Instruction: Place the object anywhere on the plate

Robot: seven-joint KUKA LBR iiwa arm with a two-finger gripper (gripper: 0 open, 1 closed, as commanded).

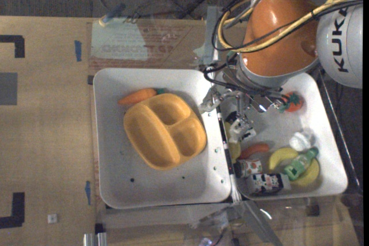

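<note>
Well to the left of the tool, in the left bin (109, 181), lies the yellow divided plate (165, 129), all its compartments bare; a toy carrot (138, 96) rests just beyond the plate's far edge, touching or nearly touching the rim, not on it; the tool (241, 127) hangs at the near-left side of the right bin (328, 124), close to the wall between the two bins; whether it is released or clenched I cannot tell, nor whether anything is caught in it; below and to its right lie a red piece (253, 150), small cartons (260, 177), a banana (282, 156) and a green bottle (300, 163); judging from this, no object has reached the plate, so the pick, the carry leftward and the release all seem left to do.
</note>
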